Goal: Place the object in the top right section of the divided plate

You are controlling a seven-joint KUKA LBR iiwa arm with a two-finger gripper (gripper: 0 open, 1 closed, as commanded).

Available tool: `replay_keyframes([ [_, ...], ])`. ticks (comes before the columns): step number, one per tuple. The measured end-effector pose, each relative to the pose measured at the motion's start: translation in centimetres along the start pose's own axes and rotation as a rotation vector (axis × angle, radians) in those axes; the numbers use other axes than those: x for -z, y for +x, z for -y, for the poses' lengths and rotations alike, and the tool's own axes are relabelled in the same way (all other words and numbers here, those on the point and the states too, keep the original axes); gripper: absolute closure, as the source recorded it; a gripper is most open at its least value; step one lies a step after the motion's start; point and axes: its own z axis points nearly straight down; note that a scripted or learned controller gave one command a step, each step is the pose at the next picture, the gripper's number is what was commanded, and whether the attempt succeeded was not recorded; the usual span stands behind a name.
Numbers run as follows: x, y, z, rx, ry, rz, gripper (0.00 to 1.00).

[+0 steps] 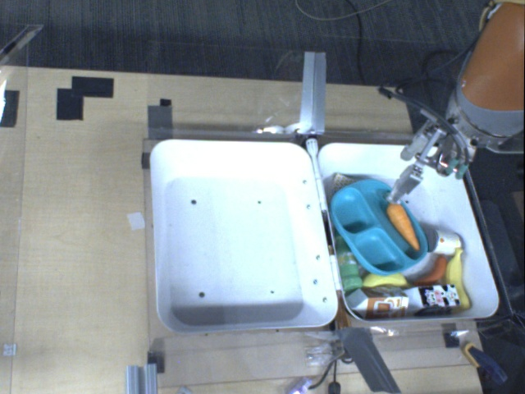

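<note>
A blue divided plate [373, 226] lies in the right bin, resting tilted on other items. An orange carrot [403, 226] lies along the plate's right-hand section, its top end near the plate's upper right rim. My gripper [408, 182] hangs just above the carrot's upper tip, at the plate's top right edge. One grey finger [404, 185] points down toward the carrot; nothing shows between the fingers. The grey and orange arm [492, 72] reaches in from the upper right.
The right bin [484, 261] also holds a yellow banana-like item [455, 279], a green piece [351, 271], and printed packets [410, 300] along its front. The left bin [230, 236] sits beside it. A metal post [314, 89] stands behind the bins.
</note>
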Motion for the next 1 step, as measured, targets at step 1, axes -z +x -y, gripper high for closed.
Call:
replay_keyframes([
  [1, -6.28, 3.23, -6.21, -0.14, 0.002, -0.006, 0.0],
])
